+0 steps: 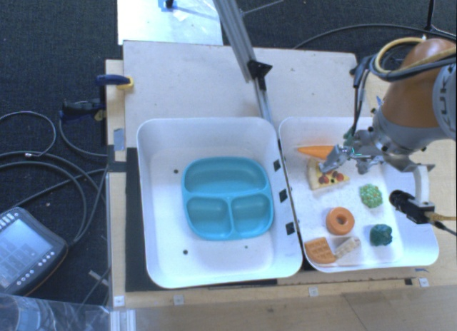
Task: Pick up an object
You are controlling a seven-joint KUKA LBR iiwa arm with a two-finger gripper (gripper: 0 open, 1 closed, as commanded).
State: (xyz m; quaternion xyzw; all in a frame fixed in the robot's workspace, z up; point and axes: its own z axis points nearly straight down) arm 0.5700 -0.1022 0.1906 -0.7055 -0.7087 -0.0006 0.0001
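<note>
While the gripper hangs over the right bin at its 11 o'clock corner, the finger gap cannot be judged; it sits just beside the carrot and above the pizza slice. No legible writing anywhere. Count, right bin: one carrot, one pizza slice, one green bumpy ball at centre, one doughnut, one broccoli piece at 5 o'clock, one waffle and one pale wedge at 7 o'clock. Left bin: one blue three-section plate.
</note>
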